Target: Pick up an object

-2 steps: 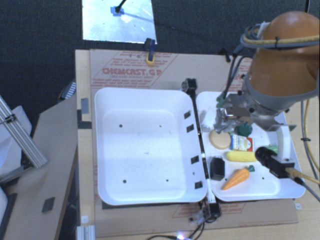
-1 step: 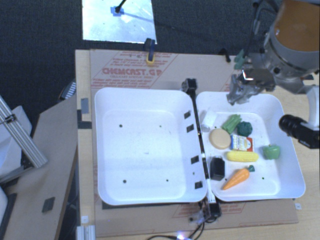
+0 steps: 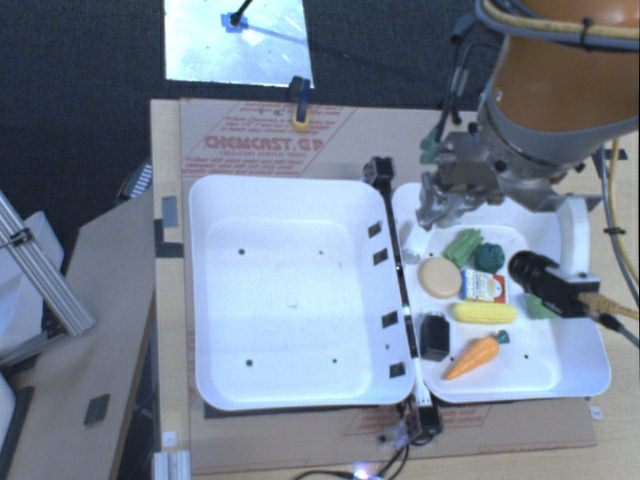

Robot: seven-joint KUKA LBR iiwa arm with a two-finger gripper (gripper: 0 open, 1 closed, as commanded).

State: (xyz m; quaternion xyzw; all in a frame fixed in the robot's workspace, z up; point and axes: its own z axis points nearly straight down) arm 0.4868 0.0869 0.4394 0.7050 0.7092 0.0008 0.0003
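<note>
The toys sit clustered in the right bin (image 3: 585,368), ready for picking: corn (image 3: 485,313), carrot (image 3: 472,357), cookie (image 3: 439,277). The gripper (image 3: 437,213) hangs over its far-left corner (whether wide or closed, I cannot tell).

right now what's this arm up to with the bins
The arm's gripper hangs over the far left part of the right bin, with nothing visibly held. Below it lie the toys: a green piece, a tan round disc, a corn cob, a carrot and a small black block. The left bin sits beside it. No pick has happened yet.
</note>
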